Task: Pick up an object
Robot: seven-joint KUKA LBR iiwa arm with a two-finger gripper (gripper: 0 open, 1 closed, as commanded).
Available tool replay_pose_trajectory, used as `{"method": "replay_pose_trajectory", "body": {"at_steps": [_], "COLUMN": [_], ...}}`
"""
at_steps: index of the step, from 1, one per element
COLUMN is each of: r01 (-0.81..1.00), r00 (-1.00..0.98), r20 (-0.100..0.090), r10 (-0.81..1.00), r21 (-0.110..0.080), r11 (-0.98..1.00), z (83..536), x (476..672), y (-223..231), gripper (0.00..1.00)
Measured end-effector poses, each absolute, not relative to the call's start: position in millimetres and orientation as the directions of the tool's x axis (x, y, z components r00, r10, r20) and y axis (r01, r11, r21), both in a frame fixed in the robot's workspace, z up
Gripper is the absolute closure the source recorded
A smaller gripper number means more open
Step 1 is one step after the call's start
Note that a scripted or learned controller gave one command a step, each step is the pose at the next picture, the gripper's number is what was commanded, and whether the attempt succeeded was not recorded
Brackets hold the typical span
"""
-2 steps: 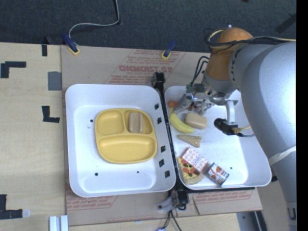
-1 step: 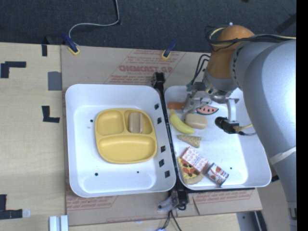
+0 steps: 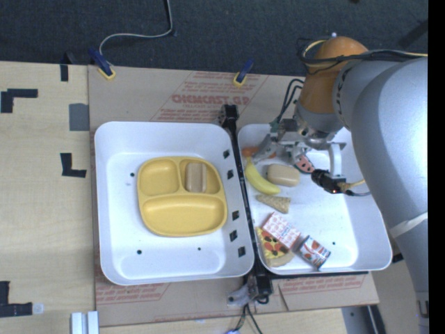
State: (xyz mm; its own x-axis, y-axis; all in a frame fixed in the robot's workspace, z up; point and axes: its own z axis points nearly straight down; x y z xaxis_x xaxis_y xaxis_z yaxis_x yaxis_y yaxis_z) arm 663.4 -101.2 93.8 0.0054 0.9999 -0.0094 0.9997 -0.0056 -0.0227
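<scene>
The gripper (image 3: 290, 145) is hovering low over the right bin (image 3: 348, 228), just above the banana (image 3: 260, 179) and the bread roll (image 3: 283, 175), its finger state unclear, so nothing is looking lifted yet.

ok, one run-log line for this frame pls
phase: reaching | gripper: low in right bin, above banana and beige bun | grasp: none seen | left bin: yellow tray

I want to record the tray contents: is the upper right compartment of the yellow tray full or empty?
Not empty. The yellow tray in the left bin holds one brownish item in that compartment; its two other compartments look bare.
</scene>
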Motion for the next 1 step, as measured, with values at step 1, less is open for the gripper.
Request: {"method": "replay_pose_trajectory", "body": {"at_steps": [1], "r01": [1.0], "r00": [0.0], "r20": [-0.004], "r10": [1.0], "r21": [-0.001], "r11": [0.0], "z": [85.1], "x": [668.1], "y": [-96.4], "gripper": [0.0]}}
